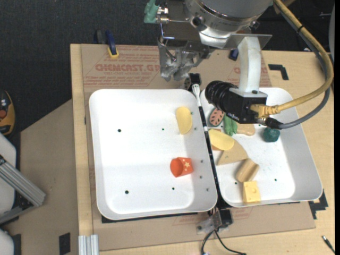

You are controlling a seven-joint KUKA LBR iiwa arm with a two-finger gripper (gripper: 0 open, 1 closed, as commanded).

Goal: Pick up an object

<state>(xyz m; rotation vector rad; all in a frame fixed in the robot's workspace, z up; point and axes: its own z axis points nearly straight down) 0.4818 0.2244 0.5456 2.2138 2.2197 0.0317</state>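
My gripper [178,68]: raised above the far edge of the left bin [106,142], over the cardboard; nothing between the fingers; whether they are apart or together, I cannot tell.
Left bin: pale yellow piece [184,120] near the dividing edge; red cup with a star [181,166] nearer the front.
Right bin [297,174]: yellow slice [220,140], tan wedge [232,155], cork-like cylinder [246,170], yellow block [251,191], teal ball [271,135], green piece [229,125], pink spotted piece [216,116].
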